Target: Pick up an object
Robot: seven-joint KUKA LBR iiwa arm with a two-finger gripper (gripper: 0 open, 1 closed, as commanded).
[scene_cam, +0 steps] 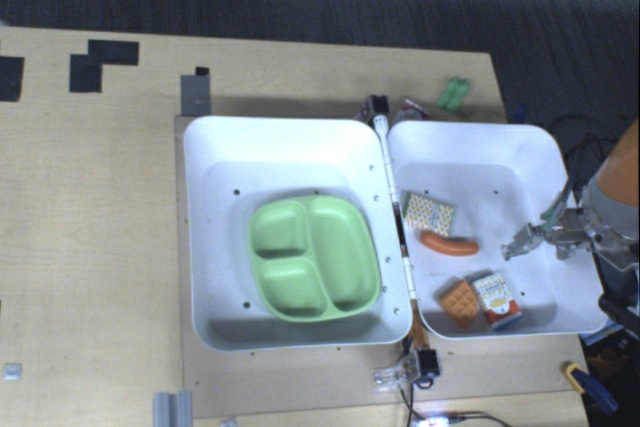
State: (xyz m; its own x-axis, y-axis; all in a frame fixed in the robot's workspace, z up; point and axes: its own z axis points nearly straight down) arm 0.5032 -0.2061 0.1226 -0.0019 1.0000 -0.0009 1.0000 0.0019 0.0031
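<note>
1. Right bin point(470, 140) has four candidates, all in its lower-left part: a patterned square pad point(428, 212) up near the divider, a toy hot dog point(449, 243) just below it, a waffle-looking piece point(459, 301) lower down, and a little carton point(496, 299) touching the waffle's right side.

2. Left bin point(290, 140) has a green divided plate point(315, 256) sitting flat in the middle. Looks wide and low with not much of an edge to bite, so I'd skip it.

3. My guess is these are all light plastic play food, stiff and a bit slick. Nothing looks fragile.

4. The hot dog seems like the easiest pick. It lies on its own with bare floor around it, it's narrow, and closing across its short width at the middle should hold fine. It's rounded though, so an off-centre bite could roll it out.

5. The carton has flat sides, nice for gripping, but it's jammed against the waffle, so a finger might not fit on that side.

6. The pincer point(540, 237) is over the right side of the right bin, pointing left toward the items, well apart from all of them. Fingers look spread, with nothing between them and nothing touched.

7. So the grab isn't done yet; it needs to shift left and drop down.
</note>
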